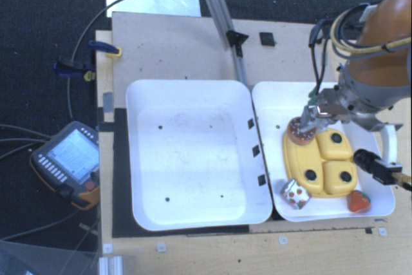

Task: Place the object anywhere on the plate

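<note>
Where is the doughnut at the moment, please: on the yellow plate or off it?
On it. The doughnut lies on the yellow plate's upper left corner, directly beneath the gripper.

The gripper [308, 120] hangs over a brown doughnut [300, 132] at the yellow plate's [302, 158] upper-left corner in the right bin [273, 106].

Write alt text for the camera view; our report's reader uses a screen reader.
The gripper hangs over a brown ring-shaped object at the far corner of a yellow sectioned plate in the right bin. A small patterned cube and a red object lie beside the plate's near edge.
</note>
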`<state>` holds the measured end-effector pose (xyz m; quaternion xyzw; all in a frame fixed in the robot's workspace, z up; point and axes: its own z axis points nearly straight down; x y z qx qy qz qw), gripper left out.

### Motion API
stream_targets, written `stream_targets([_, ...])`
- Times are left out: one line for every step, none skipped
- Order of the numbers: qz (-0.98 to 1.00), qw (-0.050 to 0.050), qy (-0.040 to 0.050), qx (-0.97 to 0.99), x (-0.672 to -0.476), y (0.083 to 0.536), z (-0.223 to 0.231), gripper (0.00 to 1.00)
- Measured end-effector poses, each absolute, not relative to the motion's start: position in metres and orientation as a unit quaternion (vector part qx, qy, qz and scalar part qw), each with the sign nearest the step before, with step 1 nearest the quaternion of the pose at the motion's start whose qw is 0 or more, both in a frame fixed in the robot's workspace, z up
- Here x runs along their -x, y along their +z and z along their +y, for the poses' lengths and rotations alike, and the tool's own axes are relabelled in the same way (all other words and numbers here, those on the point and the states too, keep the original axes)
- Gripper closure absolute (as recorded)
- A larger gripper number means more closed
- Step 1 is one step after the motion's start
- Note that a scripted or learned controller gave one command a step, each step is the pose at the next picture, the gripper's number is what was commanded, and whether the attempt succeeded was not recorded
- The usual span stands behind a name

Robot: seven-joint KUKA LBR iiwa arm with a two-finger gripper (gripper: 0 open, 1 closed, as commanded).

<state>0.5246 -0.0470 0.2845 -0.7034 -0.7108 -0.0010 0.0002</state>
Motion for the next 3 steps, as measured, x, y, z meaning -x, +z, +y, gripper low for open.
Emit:
stream_targets([-0.711,0.000,-0.0009,0.703,-0.528,0.274,0.013,1.00])
stream_targets([-0.710,0.000,-0.0007,0.704,-0.528,0.269,0.062,1.00])
stream_targets([-0.711,0.001,-0.0004,0.704,-0.522,0.260,0.117,1.00])
